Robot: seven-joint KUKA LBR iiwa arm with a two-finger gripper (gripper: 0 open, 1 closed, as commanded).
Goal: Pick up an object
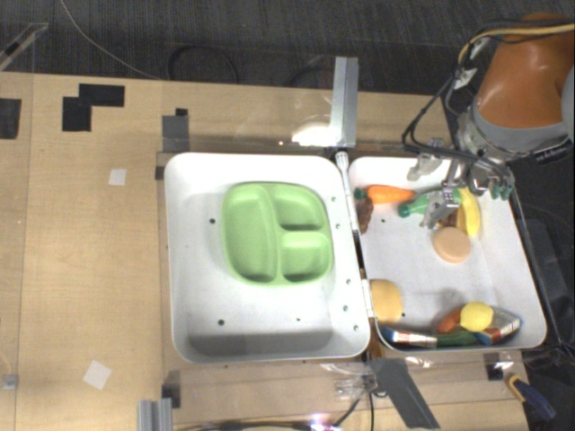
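Note:
In the right bin (pixel 503 268) lie several objects. An orange carrot (pixel 388 193) with a green top rests near the back left wall. A yellow banana (pixel 469 215) lies at the back, and a tan round disc (pixel 452 245) sits just in front of it. My gripper (pixel 442 205) hangs low over the back of this bin, between the carrot's green end and the banana, just above the disc. Nothing visibly sits in its grasp. The grey arm with its orange band (pixel 526 83) reaches in from the upper right.
A pale yellow round fruit (pixel 386 300) sits by the right bin's front left wall. A lemon (pixel 476 315), a red piece (pixel 448 321), a pen-like item (pixel 409 337) and a blue packet (pixel 500 329) crowd its front edge. The left bin (pixel 193 285) holds a green divided plate (pixel 274 232).

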